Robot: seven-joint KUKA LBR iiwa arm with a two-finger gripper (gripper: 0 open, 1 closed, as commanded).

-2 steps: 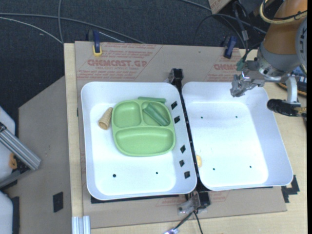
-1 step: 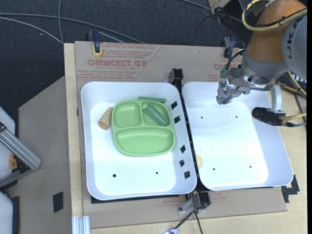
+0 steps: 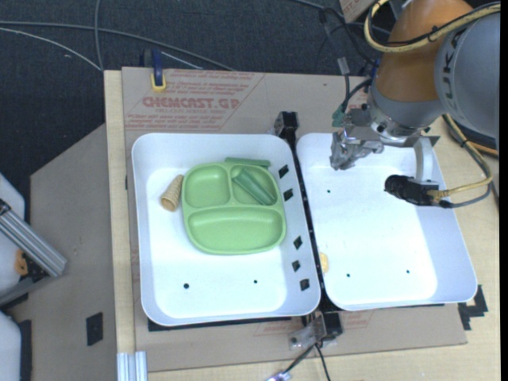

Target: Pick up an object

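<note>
Tan ridged cone-shaped piece [image 3: 171,192] is lying in the shallow white left bin [image 3: 159,292], touching or just beside the left rim of the pale green divided plastic tray [image 3: 234,232]; it is looking like the easiest object to lift. A darker green flat piece [image 3: 255,184] is resting in the tray's upper right compartment, partly overlapping its rim. Past the divider, the metal two-finger gripper [image 3: 347,157] is hanging over the upper left corner of the shallow white right bin [image 3: 397,280], with nothing visibly in it; whether it is spread or closed I cannot tell. The cone is sitting well apart from it, across the tray and to the left. To do this step well, the arm is probably needing to travel over the divider, centre above the cone clear of the tray rim, and descend straddling the cone's narrow width.
</note>
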